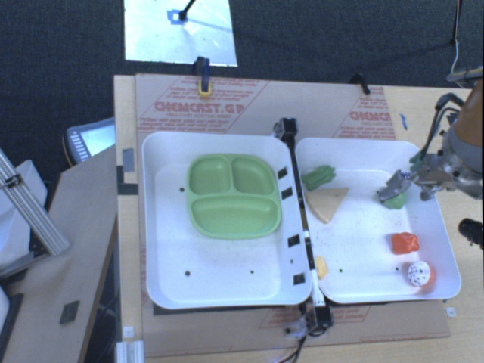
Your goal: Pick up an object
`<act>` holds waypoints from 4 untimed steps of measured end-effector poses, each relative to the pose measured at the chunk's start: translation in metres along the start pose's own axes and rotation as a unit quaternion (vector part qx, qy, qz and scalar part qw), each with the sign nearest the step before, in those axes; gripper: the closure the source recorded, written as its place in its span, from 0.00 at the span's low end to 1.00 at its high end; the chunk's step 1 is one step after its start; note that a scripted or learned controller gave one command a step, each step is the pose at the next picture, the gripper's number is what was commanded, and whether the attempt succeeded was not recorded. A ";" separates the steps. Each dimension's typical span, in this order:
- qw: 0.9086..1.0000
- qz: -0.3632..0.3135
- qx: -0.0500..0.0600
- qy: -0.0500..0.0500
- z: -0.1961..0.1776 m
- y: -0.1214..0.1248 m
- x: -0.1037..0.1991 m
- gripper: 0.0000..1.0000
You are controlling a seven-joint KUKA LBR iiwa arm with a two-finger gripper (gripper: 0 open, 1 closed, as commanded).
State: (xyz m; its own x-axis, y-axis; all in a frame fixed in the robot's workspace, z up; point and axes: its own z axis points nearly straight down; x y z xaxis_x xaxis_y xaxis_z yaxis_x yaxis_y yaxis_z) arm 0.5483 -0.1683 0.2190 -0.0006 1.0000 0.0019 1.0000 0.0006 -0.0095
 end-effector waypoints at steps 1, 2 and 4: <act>1.000 -0.001 -0.005 -0.001 -0.006 0.003 0.000 0.00; 1.000 -0.001 -0.004 -0.001 0.040 0.000 0.008 0.00; 1.000 0.000 -0.004 -0.001 0.137 -0.009 0.004 0.00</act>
State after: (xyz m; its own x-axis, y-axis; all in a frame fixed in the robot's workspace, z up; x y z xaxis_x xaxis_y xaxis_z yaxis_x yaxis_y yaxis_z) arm 0.5379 -0.1637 0.0823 -0.0010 1.0000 0.0007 1.0000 0.0010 -0.0015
